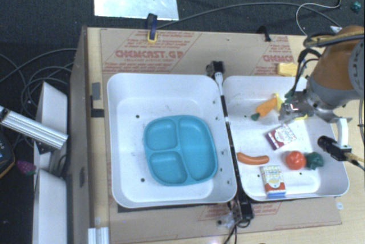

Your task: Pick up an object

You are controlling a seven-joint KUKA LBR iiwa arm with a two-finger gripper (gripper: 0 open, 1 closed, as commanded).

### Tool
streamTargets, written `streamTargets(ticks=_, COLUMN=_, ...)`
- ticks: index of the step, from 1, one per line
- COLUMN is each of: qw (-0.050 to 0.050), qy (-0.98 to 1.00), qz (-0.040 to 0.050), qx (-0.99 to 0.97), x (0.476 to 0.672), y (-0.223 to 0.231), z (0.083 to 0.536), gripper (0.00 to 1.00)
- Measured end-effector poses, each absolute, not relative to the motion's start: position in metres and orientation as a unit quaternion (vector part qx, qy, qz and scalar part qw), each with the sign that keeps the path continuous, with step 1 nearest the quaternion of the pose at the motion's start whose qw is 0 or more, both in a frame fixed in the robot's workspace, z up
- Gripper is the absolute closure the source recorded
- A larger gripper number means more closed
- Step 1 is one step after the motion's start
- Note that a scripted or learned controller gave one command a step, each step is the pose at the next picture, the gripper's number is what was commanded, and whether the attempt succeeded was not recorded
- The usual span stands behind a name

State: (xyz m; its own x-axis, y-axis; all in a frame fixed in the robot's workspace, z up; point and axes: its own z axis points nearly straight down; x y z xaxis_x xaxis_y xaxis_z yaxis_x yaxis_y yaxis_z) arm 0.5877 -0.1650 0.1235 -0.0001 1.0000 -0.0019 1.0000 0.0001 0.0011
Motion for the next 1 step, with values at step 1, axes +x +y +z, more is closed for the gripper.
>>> streamTargets(ticks=1, qw=0.001, qy=0.708, qz=0.0005, qx=0.707, x=0.5882, y=-0.1638, z=0.1234, gripper=0.0)
